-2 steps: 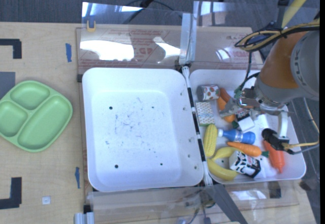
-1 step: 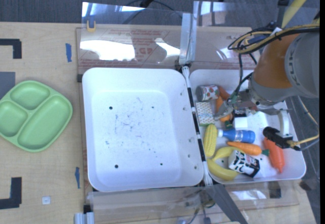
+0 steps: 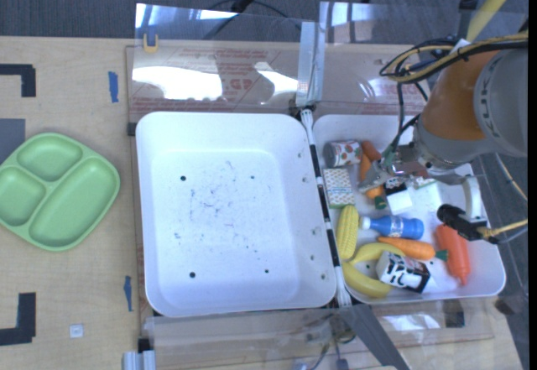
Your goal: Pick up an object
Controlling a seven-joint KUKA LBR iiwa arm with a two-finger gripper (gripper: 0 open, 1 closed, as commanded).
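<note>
Desk (image 3: 75, 66): wooden, carrying two shallow white bins side by side and a green divided plate (image 3: 55, 190) at far left.
Left bin (image 3: 226, 192): bare white floor.
Right bin (image 3: 491, 272): cluttered — corn cob (image 3: 346, 230), banana (image 3: 362, 274), blue bottle (image 3: 396, 226), carrot (image 3: 456, 252).
Arm (image 3: 470, 100): reaches down over the right bin.
End effector (image 3: 393, 169): low among the toys; spread or pinched — cannot tell.
Progress: nothing visibly lifted; the pick is still to do.

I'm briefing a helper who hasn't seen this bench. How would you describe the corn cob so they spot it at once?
Look at the right-hand white bin, the one crowded with toys. Along its left wall, about halfway down, the corn cob stands lengthwise, just above the banana. Both are yellow, but the cob is straight and ridged with kernels, while the banana is smooth and curved.
</note>
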